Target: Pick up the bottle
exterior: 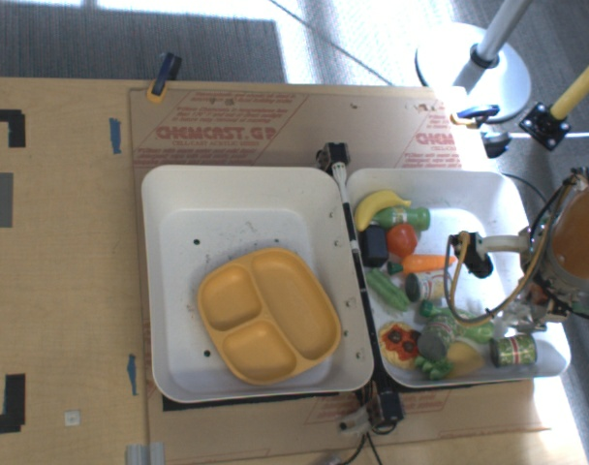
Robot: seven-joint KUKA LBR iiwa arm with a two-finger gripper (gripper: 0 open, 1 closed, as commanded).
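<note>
Hovering at the right bin's (pixel 508 197) right rim, my gripper (pixel 527 310) sits low by the toy clutter, and I cannot tell how it is set, so I judge this as the approach, nothing grasped yet. Just left of it lies what I take for the bottle (pixel 426 287), small, clear, on its side between the carrot (pixel 430 263) and green pods, long axis roughly left-right, cap end unclear; next move needs lining up across that axis. Farther left, yellow tray (pixel 267 316).

Bright daylight from top; glare on white lamp base (pixel 474 71) w/ blown highlights. Soft shadows below it. Slight overall blur, low res.
</note>
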